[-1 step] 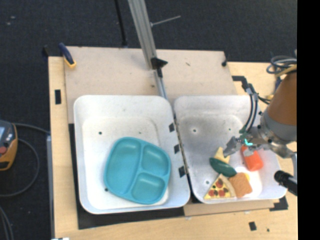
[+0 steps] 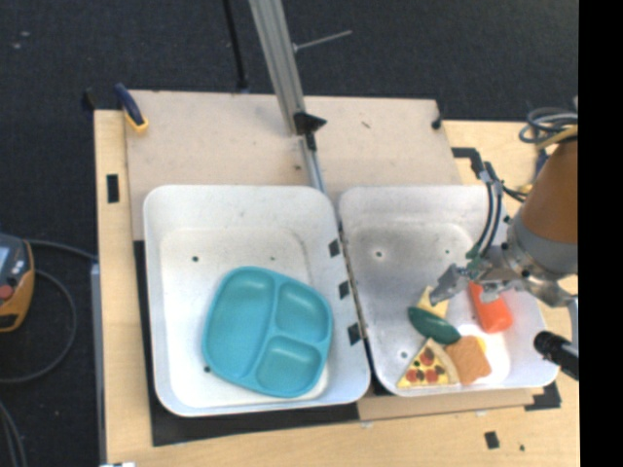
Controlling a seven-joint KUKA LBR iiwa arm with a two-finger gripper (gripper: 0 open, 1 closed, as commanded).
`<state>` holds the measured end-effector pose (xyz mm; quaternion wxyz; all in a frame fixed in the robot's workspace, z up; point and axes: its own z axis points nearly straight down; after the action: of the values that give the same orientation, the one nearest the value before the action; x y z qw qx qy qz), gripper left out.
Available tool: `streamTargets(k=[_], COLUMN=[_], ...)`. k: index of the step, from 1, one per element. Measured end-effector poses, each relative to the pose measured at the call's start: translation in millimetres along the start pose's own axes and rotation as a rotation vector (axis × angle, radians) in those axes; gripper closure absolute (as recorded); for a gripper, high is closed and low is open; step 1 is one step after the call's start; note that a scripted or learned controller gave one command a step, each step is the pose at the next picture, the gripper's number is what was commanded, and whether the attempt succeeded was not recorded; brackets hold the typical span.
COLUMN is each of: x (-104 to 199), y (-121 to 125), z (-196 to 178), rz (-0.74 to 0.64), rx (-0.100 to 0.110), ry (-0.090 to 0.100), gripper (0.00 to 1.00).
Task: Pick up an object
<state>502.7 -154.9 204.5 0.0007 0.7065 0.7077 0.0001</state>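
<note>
My gripper (image 2: 490, 285) hangs over the right part of the right bin (image 2: 389, 222), under the grey arm with its orange band (image 2: 557, 197). Right beneath it lies an orange-red block (image 2: 494, 313), partly covered by the gripper body. To its left rests a dark green oblong piece (image 2: 434, 325), with a small yellow piece (image 2: 432, 305) peeking out above it. A toy pizza slice (image 2: 425, 368) and a tan bread-like piece (image 2: 470, 359) lie by the bin's front wall. Nothing can be seen lifted off the bin floor.
The left bin (image 2: 170, 222) holds a teal divided plate (image 2: 269, 330). A slanted aluminium post (image 2: 280, 61) rises behind the bins. The arm covers the right bin's right side. A black part (image 2: 555, 346) sticks out near the right bin's front right corner.
</note>
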Motion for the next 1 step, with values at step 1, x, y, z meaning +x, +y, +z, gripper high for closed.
streamTargets(k=[1], x=[-9.8], y=[-1.8], z=[58.3], rz=[0.002], rx=[0.005], ry=[0.001], gripper=[0.00])
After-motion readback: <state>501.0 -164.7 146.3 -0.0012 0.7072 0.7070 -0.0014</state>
